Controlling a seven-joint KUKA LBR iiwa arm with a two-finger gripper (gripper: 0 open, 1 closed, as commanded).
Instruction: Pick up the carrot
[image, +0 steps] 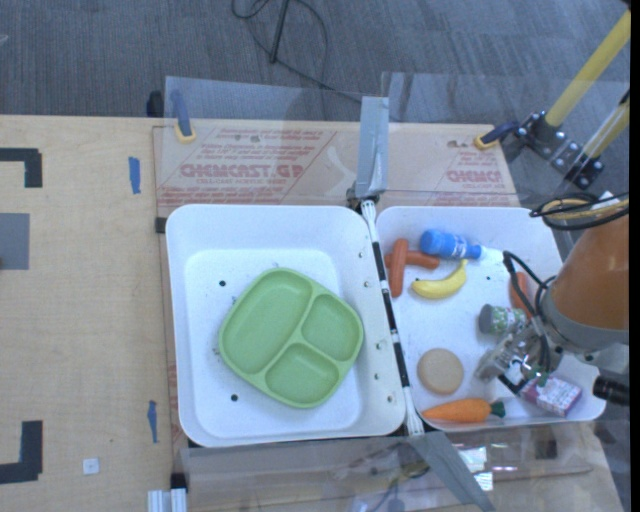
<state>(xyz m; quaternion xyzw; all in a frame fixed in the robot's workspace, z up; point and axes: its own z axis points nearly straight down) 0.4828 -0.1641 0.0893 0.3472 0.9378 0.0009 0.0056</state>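
Observation:
The carrot (460, 410) lies flat along the front wall of the right bin, orange, with its green stub pointing right. My gripper (509, 364) hangs over the right bin's front right part, just up and to the right of the carrot's green end and apart from it. Its fingers (491, 362) stand open with nothing between them. The grey arm with its orange band (598, 285) comes in from the right and covers part of the bin's right side.
The right bin (470, 222) also holds a round tan cookie (440, 370), a banana (441, 285), red sausages (399, 266), a blue bottle (448, 244), a grey can (494, 320) and a pink box (553, 396). The left bin (200, 240) holds a green divided plate (291, 336).

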